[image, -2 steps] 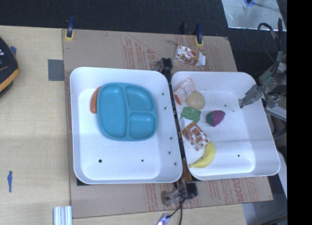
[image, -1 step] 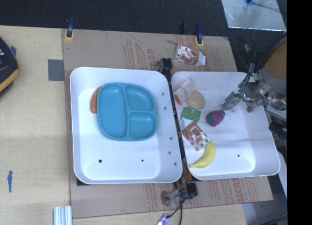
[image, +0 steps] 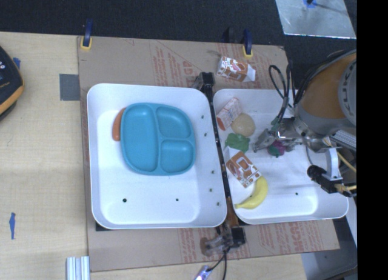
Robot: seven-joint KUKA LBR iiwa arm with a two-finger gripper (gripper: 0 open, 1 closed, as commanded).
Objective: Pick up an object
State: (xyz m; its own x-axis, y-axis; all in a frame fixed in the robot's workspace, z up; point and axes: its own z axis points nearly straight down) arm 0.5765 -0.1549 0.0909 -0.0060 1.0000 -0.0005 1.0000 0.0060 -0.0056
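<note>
The right bin (image: 303, 203) holds several small items. A red and white carton (image: 228, 114) lies at its upper left, with a beige round piece (image: 244, 124) beside it and a green piece (image: 237, 142) just below. A second red and white carton (image: 242, 168) and a yellow banana (image: 256, 195) lie toward the front left. My gripper (image: 271, 141) is low over the middle of this bin, right of the green piece. A small purple and green item (image: 279, 150) sits directly at the gripper, partly hidden by it.
The left bin (image: 151, 209) carries a blue divided plate (image: 159, 138) with an orange item (image: 116, 125) poking out at its left edge. Another small carton (image: 236, 70) lies on the cardboard behind the right bin. The arm's body and cables cover the right bin's right side.
</note>
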